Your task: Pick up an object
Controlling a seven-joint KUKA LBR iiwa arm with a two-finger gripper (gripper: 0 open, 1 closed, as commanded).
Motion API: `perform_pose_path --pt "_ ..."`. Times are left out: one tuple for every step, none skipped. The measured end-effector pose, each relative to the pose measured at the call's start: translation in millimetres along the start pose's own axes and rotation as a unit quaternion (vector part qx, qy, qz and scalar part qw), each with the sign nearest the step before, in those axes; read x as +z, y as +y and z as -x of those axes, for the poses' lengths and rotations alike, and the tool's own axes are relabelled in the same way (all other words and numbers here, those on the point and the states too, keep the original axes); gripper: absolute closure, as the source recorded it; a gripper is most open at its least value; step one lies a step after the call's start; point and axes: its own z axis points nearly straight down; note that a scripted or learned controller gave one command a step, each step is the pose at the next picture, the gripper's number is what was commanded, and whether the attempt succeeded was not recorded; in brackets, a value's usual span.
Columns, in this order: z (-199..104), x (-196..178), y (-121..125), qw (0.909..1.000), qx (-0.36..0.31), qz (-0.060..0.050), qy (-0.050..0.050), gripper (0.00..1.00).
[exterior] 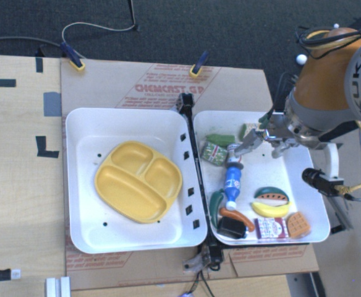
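Observation:
My gripper (241,145) reaches into the right bin (310,166) from the right and hangs low over its upper middle. Its tip is just above the cap of a blue bottle (232,185) that lies lengthwise in the bin. A green packet (216,150) lies just to the gripper's left. Toward the bin's front are a watermelon slice (271,196), a banana (271,210), a waffle-like biscuit (298,224), a red and white box (269,229), an orange sausage shape (237,217) and a black item (232,228). I see nothing held in the gripper.
A yellow divided plate (138,180) lies in the left bin (81,166). A black divider (193,159) with clips runs between the bins. The arm's orange band (326,67) stands over the right bin's far right corner. Cables trail at the back.

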Motion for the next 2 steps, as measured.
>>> perform_pose_path --pt "14.5 160.4 5.4 1.0000 0.001 0.001 0.000 0.00" --pt "15.2 150.8 5.8 1.0000 0.001 0.002 -0.001 1.00"
